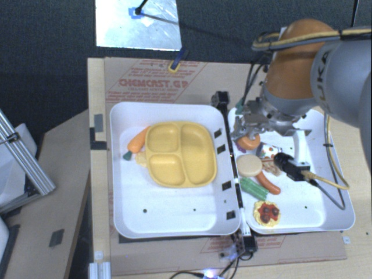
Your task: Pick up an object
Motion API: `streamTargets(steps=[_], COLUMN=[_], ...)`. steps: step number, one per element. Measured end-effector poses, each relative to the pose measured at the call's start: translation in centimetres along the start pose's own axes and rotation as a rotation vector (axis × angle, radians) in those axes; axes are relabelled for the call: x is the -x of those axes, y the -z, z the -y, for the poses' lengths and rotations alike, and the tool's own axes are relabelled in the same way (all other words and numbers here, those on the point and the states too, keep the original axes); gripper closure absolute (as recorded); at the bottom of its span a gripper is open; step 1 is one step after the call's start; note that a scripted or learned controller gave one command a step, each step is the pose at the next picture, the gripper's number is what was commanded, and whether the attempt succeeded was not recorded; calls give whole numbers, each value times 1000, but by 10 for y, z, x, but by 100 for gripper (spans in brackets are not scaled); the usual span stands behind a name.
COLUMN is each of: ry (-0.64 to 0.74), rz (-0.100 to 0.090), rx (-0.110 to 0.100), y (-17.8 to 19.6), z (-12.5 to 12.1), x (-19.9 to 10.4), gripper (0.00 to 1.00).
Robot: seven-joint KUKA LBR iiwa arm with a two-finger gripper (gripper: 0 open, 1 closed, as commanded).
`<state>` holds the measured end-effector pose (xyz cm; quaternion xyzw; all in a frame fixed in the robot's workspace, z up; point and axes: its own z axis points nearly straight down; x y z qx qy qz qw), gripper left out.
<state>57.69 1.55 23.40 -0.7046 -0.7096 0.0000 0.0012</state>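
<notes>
From my seat, the risk is the crowding along the left wall of the right bin [325, 214]. Nearest me, by that bin's near left corner, lies a flat yellow piece [266, 213] with red blobs on top. It is low and thin, so hard to get under.

Just beyond it a stubby green piece [253, 188] and a glossy orange-red sausage [268, 183] lie side by side, touching or nearly so. Both look like smooth, rounded plastic that could roll or squirt out of a pinch. Past them sits a pale round disc [250, 165], matte and flat.

Beyond that is an orange rounded piece [250, 143], directly beneath the gripper [248, 131], and I judge that to be the pick. I cannot tell whether the gripper is apart or together; the slant of the view hides it. If it comes down off-centre it may catch the disc, jam against the bin wall, or nudge the pile without lifting anything.

In the left bin [168, 217] a smooth yellow plate [174, 156] with three compartments sits mid-bin, with a carrot [138, 139] touching its far left rim.
</notes>
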Motion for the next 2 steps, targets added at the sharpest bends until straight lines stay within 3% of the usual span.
streamTargets(steps=[2], ry=[-6], rz=[2], rx=[0], y=[-19], z=[1], x=[-7], gripper=[100])
